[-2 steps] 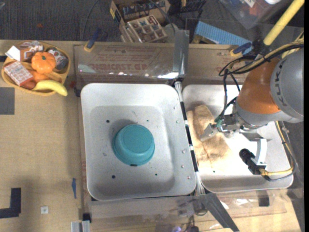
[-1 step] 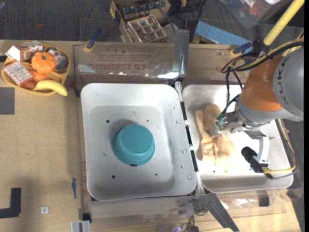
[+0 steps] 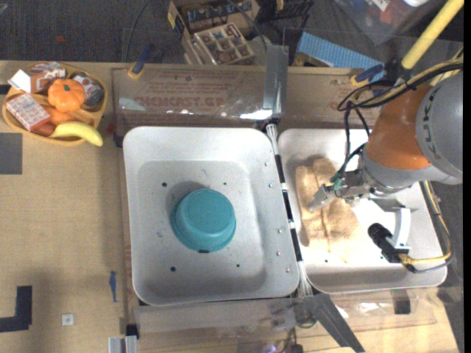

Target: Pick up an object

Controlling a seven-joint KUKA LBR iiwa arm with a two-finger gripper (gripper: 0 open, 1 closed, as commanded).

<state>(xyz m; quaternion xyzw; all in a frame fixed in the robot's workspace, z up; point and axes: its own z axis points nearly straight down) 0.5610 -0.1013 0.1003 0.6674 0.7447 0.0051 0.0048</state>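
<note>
- Teal bowl [image 3: 204, 219], upside down, sits near the middle of the left bin [image 3: 147, 153], alone there.
- Beige crumpled cloth [image 3: 324, 204] lies in the right bin [image 3: 434, 271], toward its 9 o'clock side.
- The gripper [image 3: 326, 194] hangs over the cloth's middle, the arm [image 3: 412, 134] entering from 3 o'clock; I cannot tell how its tips are set or whether they touch the cloth.
- A basket of toy food [image 3: 55, 105] rests on the bench at 10 o'clock, well apart from the 2 bins.
</note>
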